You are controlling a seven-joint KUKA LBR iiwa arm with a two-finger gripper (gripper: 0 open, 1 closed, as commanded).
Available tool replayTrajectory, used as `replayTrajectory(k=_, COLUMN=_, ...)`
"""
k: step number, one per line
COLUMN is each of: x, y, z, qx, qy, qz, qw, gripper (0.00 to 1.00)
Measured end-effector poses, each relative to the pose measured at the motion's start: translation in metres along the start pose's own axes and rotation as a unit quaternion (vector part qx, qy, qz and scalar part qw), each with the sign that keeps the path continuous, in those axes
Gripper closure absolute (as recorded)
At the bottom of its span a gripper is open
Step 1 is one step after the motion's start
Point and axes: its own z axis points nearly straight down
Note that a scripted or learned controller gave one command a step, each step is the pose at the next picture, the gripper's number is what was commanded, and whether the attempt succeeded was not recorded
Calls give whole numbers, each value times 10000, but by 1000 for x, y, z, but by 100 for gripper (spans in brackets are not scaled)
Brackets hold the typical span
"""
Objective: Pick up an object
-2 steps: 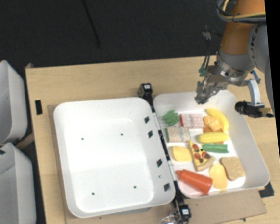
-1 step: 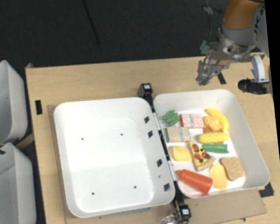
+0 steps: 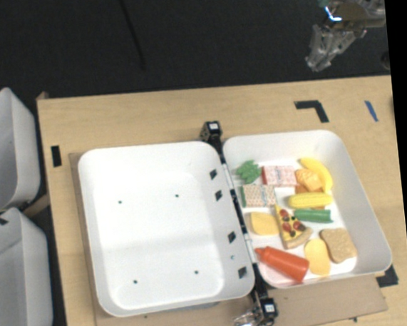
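Camera view. Gripper (image 3: 328, 46) sits high at about 1 o'clock in the frame, above the dark floor past the far edge of the bench (image 3: 141, 114), well apart from both bins. Its end is small and blurred against the dark; whether it is released or clenched I cannot tell. Nothing appears to hang from it, though at this size that is only a fair guess.

Left bin (image 3: 93, 205): bare white floor with a few small dark dots.

Right bin (image 3: 346, 159): all the toy food lies here, packed toward the centre and near side.
- Green leafy piece (image 3: 248, 170) at 10 o'clock in the bin, near the divider.
- Pink-and-white box (image 3: 279, 175) at 12 o'clock.
- Banana (image 3: 317, 170) at 1 o'clock, curving round an orange piece (image 3: 307, 180).
- Corn cob (image 3: 309, 200) at centre right, a green pod (image 3: 314, 215) just below it.
- Pizza slice (image 3: 291, 227) at centre, touching a yellow cheese wedge (image 3: 264, 223) on its 9 o'clock side.
- Red pepper-like piece (image 3: 283, 261) at 7 o'clock, lying aslant.
- Yellow oval (image 3: 317, 257) and bread slice (image 3: 338, 244) at 5 o'clock, side by side.

Progress, as judged: no pick made. Every object rests in the bin and the arm is far off at height. Left to do: choose a target, travel in over the right bin, descend, close, lift. The crowding at centre suggests an edge piece, such as the red one or the bread, would be the cleaner grab.
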Motion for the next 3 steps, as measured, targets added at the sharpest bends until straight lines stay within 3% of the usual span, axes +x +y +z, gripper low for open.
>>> replayTrajectory(k=1, x=42, y=1, z=-95, qx=35, qy=10, qz=-5, qw=10000, gripper=100)
replayTrajectory(k=2, x=57, y=-53, z=105, qx=186, qy=28, qz=30, qw=9998, gripper=100)
replayTrajectory(k=3, x=126, y=-23, z=-80, qx=-2, qy=19, qz=-20, qw=10000, gripper=100)
